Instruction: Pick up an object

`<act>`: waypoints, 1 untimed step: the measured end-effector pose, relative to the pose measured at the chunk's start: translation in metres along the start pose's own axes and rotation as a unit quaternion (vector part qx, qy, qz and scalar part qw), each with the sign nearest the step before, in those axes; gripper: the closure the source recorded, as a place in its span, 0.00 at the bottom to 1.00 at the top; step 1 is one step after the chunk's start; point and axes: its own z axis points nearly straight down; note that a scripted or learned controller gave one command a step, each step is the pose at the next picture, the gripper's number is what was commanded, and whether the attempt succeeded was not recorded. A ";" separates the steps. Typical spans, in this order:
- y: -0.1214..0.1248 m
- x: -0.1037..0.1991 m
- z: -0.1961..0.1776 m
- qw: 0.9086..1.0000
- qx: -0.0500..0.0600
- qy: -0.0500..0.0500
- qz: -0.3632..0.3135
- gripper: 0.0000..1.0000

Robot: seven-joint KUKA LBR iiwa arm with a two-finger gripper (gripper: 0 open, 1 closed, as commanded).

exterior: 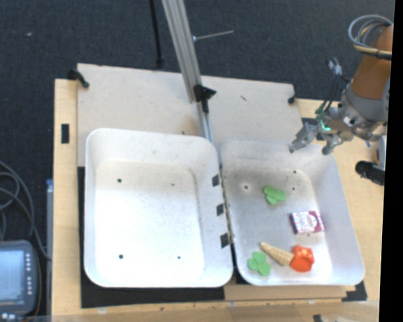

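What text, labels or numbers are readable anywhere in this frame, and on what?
None can be read.
Purple and white packet in the right bin: has print on its face, too blurred to read.
Screen device at the lower left corner: display and buttons too small and dim to read.
Green pieces, cone, orange piece, gripper: no visible marking.
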 end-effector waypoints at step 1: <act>0.000 0.000 0.000 1.000 0.000 0.000 -0.001 0.00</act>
